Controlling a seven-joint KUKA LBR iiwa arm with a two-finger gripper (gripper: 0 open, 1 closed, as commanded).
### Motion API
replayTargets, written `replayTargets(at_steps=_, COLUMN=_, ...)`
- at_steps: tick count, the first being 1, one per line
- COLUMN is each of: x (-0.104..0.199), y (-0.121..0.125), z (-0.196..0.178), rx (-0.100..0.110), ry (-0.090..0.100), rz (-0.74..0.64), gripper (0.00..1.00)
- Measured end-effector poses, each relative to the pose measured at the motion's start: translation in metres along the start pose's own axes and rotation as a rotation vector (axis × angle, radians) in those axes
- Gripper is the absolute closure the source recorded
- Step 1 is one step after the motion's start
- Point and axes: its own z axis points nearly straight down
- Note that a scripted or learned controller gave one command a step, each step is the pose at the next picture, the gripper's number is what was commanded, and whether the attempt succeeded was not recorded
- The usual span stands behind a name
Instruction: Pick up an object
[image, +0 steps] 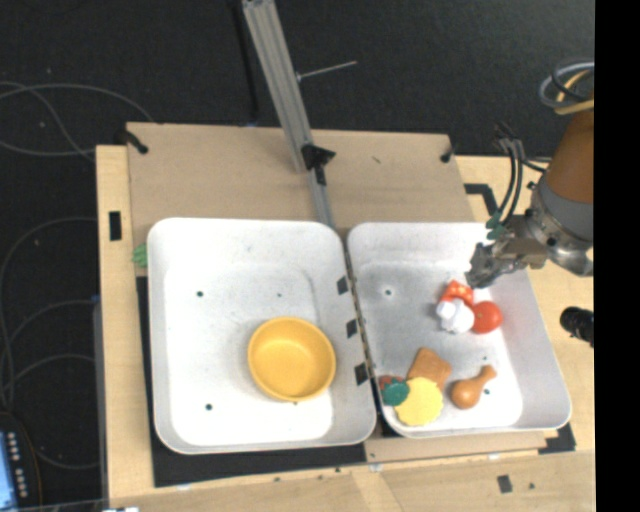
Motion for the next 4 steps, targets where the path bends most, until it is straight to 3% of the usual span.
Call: replayTargets(at_steps=4, x=0.21, y=0.032, z=0.026, rx=0.003, ry=0.001, rz=-0.003, gripper=1.0)
